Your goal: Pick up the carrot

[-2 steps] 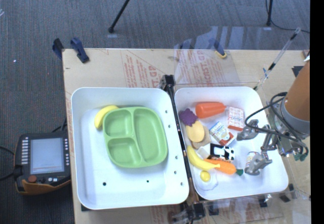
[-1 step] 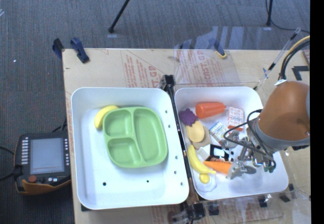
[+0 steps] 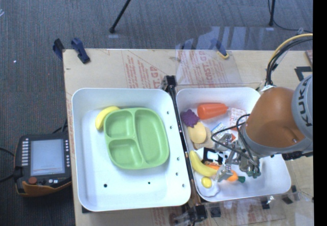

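Carrot (image 3: pixel 212 110) lies on its side in the far part of the right bin (image 3: pixel 278 181), orange, pointing roughly left-right, well clear of the arm. Pincer (image 3: pixel 236 167) sits low in the near-middle of the same bin, below the orange wrist band (image 3: pixel 273 115); cannot tell whether it is open or closed, cables and metal parts clutter it. No carrot visible between it.

Right bin contents: purple grape-like piece (image 3: pixel 190 117) just left of the carrot, pale yellow lemon-shaped piece (image 3: pixel 197 133) just near of that, a banana (image 3: pixel 201 165) along the left wall nearer still, a fried-egg piece (image 3: pixel 207 183) at the near-left corner. Small orange and green bits (image 3: pixel 234 177) lie right under the pincer, cannot identify them.

Left bin (image 3: pixel 87 179) holds a green divided plate (image 3: pixel 137 137) with three compartments, and a second banana (image 3: pixel 103 115) touching the plate's far-left edge, outside the compartments.

Both bins rest side by side on the tabletop (image 3: pixel 138 69). A handheld control pendant (image 3: pixel 45 161) sits on the floor, left of the tabletop. Blue clamps (image 3: pixel 76 49) at the tabletop's far-left corner.
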